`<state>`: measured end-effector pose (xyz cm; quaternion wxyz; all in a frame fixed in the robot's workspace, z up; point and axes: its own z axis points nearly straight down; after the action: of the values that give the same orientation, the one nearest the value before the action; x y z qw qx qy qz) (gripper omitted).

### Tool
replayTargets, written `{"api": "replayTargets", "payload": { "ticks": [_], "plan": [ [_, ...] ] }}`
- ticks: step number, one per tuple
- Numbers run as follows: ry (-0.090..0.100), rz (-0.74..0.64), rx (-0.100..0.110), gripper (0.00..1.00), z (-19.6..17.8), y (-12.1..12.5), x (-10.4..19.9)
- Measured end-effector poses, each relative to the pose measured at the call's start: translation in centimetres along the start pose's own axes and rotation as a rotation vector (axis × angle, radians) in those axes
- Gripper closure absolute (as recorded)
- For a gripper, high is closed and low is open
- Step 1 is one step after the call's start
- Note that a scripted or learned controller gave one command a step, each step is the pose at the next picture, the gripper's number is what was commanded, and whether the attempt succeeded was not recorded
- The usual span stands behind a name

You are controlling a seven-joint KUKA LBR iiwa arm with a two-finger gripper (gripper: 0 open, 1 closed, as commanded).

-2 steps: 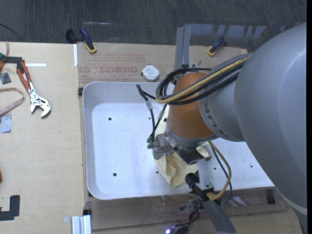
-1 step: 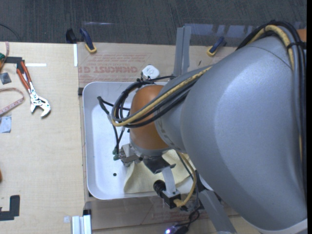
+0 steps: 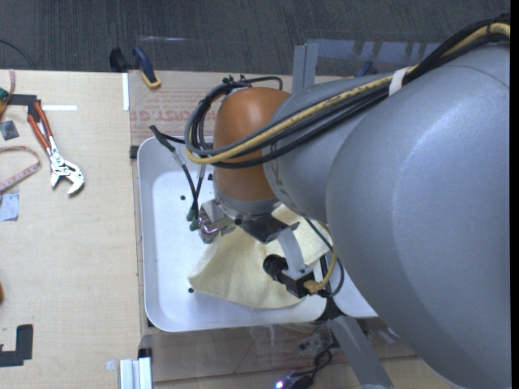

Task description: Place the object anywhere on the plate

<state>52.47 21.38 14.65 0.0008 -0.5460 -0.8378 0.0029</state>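
One big grey arm (image 3: 422,177) covers much of the white bin (image 3: 162,241). A pale yellow cloth (image 3: 235,278) lies in this bin, under the wrist. The gripper (image 3: 209,227) is at the cloth's upper edge; we cannot tell if it is spread or closed. We judge this as the grasping step, and the next move calls for a sure pinch and a lift.

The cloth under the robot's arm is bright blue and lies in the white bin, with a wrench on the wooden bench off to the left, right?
Not quite: the cloth is pale yellow, not bright blue. The camera view shows it lying in the white bin below the arm, and a wrench does lie on the wooden bench to the left.
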Motion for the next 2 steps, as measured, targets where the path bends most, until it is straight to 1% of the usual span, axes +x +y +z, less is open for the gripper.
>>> {"api": "replayTargets", "payload": {
  "ticks": [1,2],
  "plan": [
    [-0.001,-0.146,0.0,1.0,-2.4,0.7,0.4],
    [0.001,0.312,0.0,1.0,5.8,-4.4,1.7]
  ]
}}
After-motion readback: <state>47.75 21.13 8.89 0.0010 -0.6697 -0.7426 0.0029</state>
